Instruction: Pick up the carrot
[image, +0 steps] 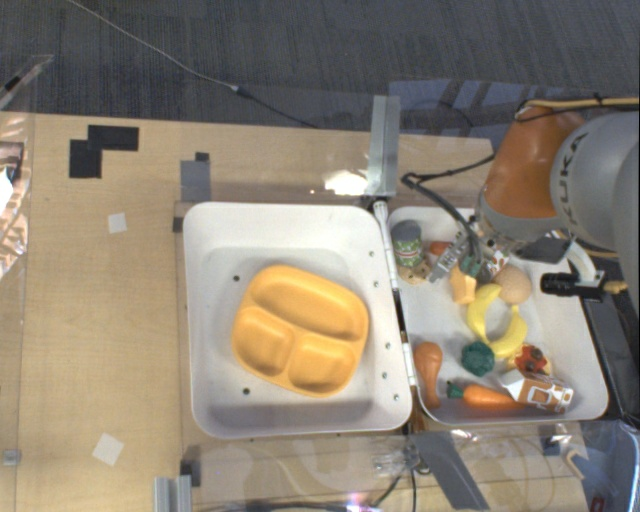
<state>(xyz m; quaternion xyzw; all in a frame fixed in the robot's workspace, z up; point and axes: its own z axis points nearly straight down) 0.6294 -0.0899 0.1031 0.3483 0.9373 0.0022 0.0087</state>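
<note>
Approach step: my gripper (478, 262) hovers near the right bin's (590, 400) far edge; jaw state cannot be determined. The carrot (487, 397) lies at the near edge. Next: travel there, descend.

Two white bins sit side by side. The left bin (200, 330) has a yellow tray (300, 328) w/ three dips in it. The right bin (590, 350) is full of toy food. The carrot (487, 397) lies flat near the front edge, next to a small carton (540, 392). A banana (497, 320) curls in the middle. The gripper (478, 255) hangs over the back part, by a little can (407, 246).
</note>
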